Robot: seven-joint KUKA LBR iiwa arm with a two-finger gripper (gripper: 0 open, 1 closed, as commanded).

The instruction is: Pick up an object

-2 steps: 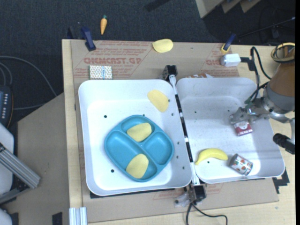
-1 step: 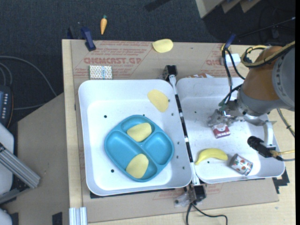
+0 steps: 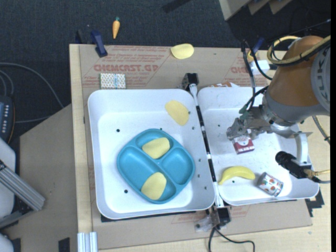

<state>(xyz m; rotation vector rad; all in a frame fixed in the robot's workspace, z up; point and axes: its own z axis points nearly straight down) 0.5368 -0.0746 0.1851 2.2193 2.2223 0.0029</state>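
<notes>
The gripper (image 3: 241, 134) hangs low in the right bin (image 3: 220, 101), right over a small red and white packet (image 3: 244, 146), and I cannot tell if it is grasping the packet. Nearer in that bin lie a yellow banana (image 3: 236, 174) and a small can (image 3: 270, 184) on its side, both apart from the packet. In the left bin (image 3: 105, 114) a blue tray (image 3: 178, 164) holds two yellow pieces, one more yellow piece (image 3: 177, 112) lies by the far right wall, and another yellow piece (image 3: 182, 51) rests on the brown board (image 3: 136, 64) beyond the bins.
</notes>
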